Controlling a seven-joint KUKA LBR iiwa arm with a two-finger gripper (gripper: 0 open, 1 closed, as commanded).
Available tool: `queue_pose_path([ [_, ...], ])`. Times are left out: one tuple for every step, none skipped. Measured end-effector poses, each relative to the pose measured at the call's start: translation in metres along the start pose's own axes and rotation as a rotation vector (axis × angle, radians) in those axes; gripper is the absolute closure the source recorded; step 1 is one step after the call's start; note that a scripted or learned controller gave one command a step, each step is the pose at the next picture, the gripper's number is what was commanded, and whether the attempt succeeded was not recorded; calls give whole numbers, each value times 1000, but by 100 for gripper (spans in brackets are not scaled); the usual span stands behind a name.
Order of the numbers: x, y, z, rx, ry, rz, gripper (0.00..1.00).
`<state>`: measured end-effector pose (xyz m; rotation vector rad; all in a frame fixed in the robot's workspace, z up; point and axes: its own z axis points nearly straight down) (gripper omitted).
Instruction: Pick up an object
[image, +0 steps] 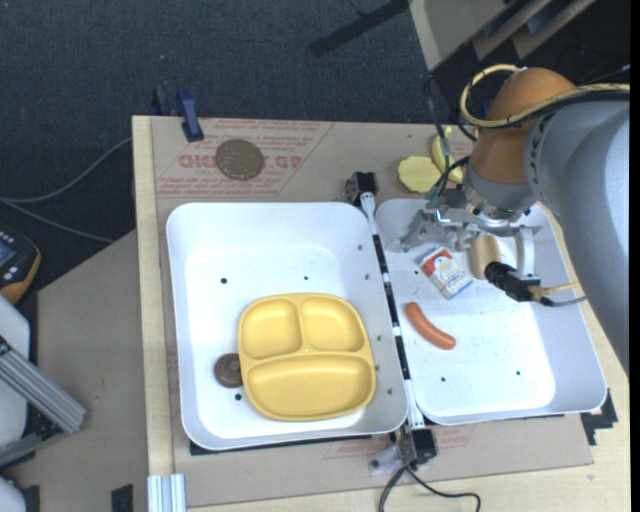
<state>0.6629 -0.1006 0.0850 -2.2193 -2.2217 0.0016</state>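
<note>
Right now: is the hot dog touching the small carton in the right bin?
Apart. The camera view shows bare white bin floor between the hot dog and the small carton in the right bin.

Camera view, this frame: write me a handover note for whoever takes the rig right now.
Pincer: low over the far end of the right bin, beside the small carton; whether it is open or shut cannot be told, and nothing is seen in its grip.
Right bin: small carton and a sausage, lying apart.
Left bin: yellow divided plate, with a brown disc at its left edge.
Done: nothing lifted yet.
Left: grasp and raise one object; the carton is probably the nearest candidate.
</note>
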Motion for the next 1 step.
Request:
queue_pose_path([
  [-2,4,0,-3,-1,0,0],
])
